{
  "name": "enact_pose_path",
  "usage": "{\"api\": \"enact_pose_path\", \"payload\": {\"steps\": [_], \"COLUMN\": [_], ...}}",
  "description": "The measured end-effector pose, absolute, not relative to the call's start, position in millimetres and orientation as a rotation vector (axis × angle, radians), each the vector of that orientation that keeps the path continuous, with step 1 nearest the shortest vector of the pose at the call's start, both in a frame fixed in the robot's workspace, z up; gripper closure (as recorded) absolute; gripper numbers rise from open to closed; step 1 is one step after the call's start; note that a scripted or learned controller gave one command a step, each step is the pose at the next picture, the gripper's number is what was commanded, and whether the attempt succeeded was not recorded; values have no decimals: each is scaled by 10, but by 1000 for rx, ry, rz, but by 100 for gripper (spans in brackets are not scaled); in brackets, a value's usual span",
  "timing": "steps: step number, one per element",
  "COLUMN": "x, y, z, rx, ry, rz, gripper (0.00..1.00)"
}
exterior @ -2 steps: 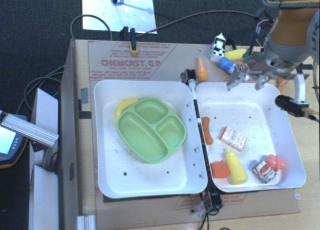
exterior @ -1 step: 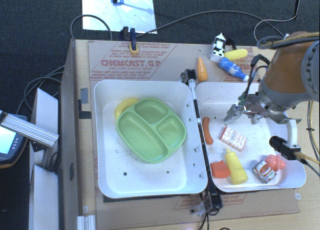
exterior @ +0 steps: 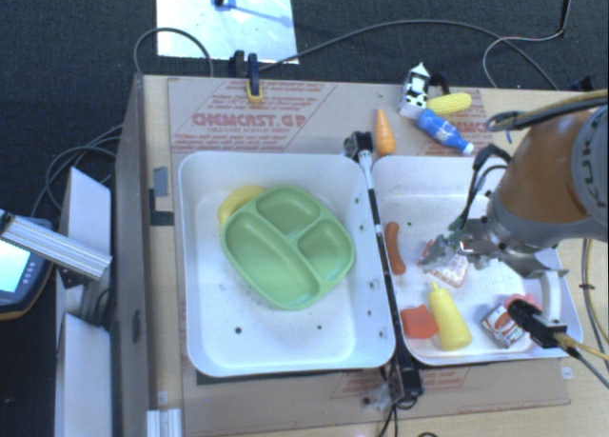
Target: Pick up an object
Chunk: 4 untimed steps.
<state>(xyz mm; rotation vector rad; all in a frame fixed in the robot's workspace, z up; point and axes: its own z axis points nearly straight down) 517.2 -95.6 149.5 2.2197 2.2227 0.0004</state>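
Observation:
My gripper point(exterior: 445, 252) is low over the middle of the right bin point(exterior: 419, 183), reaching in from the right under the orange band of the arm point(exterior: 547, 173). Right at it lies a small red and white packet point(exterior: 451, 271); whether the two touch is unclear. An orange-red sausage point(exterior: 392, 248) lies just to the left, by the divider. Along the front of the bin sit an orange block point(exterior: 417, 322), a yellow squeeze bottle point(exterior: 450, 318) and a small red and white can point(exterior: 503, 325).
The left bin point(exterior: 205, 330) holds a green divided plate point(exterior: 287, 246) lying over a yellow item point(exterior: 238, 201). Behind the bins on the cardboard lie a carrot point(exterior: 383, 132), a cow figure point(exterior: 415, 87), a yellow piece point(exterior: 449, 102) and a blue bottle point(exterior: 443, 129).

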Motion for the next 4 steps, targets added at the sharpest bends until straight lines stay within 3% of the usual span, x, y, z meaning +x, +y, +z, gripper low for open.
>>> {"api": "enact_pose_path", "payload": {"steps": [1,2,3,4], "x": [5042,4865,4868,4881], "y": [-1023,-1038,-1159,-1152], "z": [843,846,844,952], "rx": [2220,2221,2220,2219], "ry": [2221,2222,2221,2222], "rz": [2,1,2,6], "gripper": [0,0,0,100]}}
